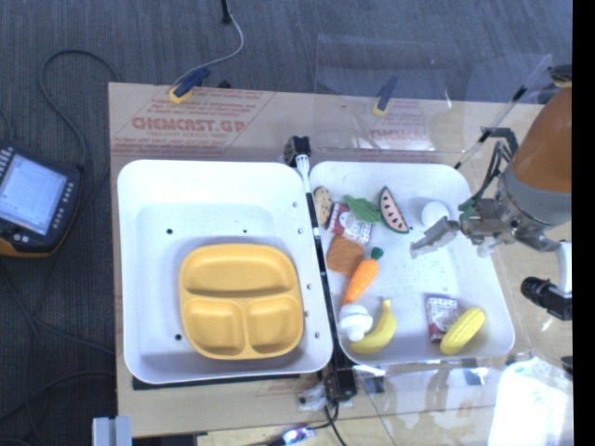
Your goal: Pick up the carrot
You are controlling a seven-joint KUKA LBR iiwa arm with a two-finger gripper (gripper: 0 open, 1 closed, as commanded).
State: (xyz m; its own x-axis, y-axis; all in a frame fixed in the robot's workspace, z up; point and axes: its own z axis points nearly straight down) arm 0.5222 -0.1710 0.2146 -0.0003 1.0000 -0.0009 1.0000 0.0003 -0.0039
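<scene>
The carrot (361, 280), orange with a green top, lies tilted in the left part of the right bin (483, 286), between an orange food piece (341, 254) and a banana (377, 329). My gripper (484, 237) hovers over the right side of that bin, well to the right of the carrot and apart from it. Its two grey fingers (433, 239) are spread open with nothing between them.
A watermelon slice (393, 210), a white round piece (433, 214), a red packet (438, 312) and a yellow corn cob (463, 330) share the right bin. A yellow divided tray (242, 297) sits in the left bin (149, 203). A tablet (33, 198) lies off the bench to the left.
</scene>
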